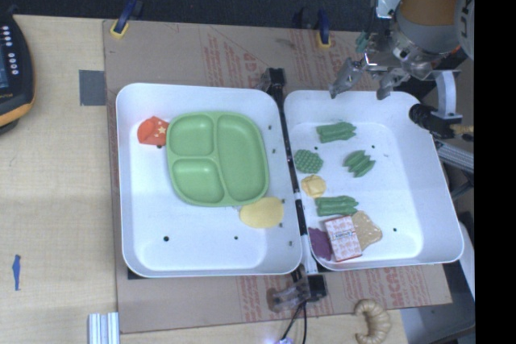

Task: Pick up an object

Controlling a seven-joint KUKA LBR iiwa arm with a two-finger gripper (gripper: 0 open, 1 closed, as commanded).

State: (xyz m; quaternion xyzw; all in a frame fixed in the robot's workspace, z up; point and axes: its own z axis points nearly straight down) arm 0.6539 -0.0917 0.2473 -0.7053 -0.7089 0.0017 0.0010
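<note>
Green bean pod (335, 131), claw (360, 85) open above bin rim

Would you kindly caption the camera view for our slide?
Open claw poised above right bin of green toy foods; green divided plate sits in left bin.

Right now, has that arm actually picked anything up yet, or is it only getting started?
Only getting started, by the look of it. Nothing looks done: the gripper hangs open over the far rim of the right bin with nothing between its fingers. In hand: it seems to be lining up over that bin. Left to do: come down on a piece, perhaps the green bean pod nearest it, close and lift.
</note>
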